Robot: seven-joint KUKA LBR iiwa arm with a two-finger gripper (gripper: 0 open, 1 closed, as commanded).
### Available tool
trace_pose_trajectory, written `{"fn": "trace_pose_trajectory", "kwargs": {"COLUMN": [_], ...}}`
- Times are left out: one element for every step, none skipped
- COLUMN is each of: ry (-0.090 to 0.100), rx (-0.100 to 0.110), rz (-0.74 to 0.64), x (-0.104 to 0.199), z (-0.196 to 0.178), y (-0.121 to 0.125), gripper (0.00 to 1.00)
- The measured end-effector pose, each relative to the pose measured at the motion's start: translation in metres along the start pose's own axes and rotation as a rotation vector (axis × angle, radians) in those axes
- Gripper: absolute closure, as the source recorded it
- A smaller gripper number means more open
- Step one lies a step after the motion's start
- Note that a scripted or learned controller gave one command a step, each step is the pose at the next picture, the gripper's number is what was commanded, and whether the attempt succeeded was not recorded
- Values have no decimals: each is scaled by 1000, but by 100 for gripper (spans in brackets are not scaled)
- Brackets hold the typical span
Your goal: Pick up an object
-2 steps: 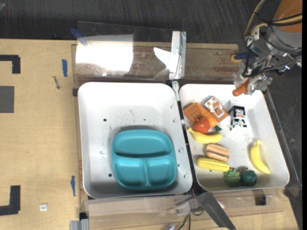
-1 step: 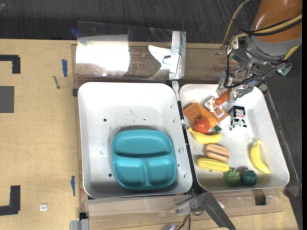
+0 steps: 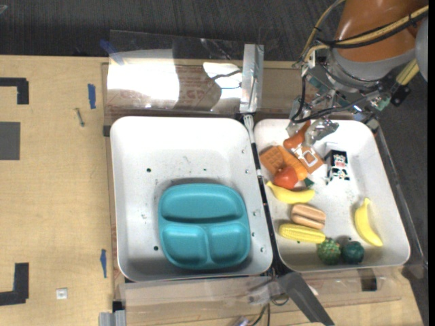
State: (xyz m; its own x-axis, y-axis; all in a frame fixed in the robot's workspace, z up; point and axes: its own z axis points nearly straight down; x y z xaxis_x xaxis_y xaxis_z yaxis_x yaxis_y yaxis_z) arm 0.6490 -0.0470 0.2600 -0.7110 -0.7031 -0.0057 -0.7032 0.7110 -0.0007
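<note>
orange plastic carrot [image 3: 297, 142] lies just under the end effector [image 3: 314, 129] in the right bin [image 3: 391, 182]; whether the end effector is open or grips anything cannot be told. the toy looks light, stiff and slick, best taken across its narrow middle. a waffle [image 3: 274, 158] and tomato [image 3: 286, 177] crowd below it.

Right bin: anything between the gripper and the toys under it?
Nothing visible does. The gripper sits low over the right bin's far end, right at the orange toy, with the waffle piece and tomato just beside.
</note>
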Motion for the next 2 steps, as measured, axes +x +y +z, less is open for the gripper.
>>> {"fn": "trace_pose_trajectory", "kwargs": {"ry": [1,-2], "rx": [0,2], "rz": [-88,-65], "x": [-22,-28], "z": [19,33], "y": [22,1], "gripper": [100,100]}}
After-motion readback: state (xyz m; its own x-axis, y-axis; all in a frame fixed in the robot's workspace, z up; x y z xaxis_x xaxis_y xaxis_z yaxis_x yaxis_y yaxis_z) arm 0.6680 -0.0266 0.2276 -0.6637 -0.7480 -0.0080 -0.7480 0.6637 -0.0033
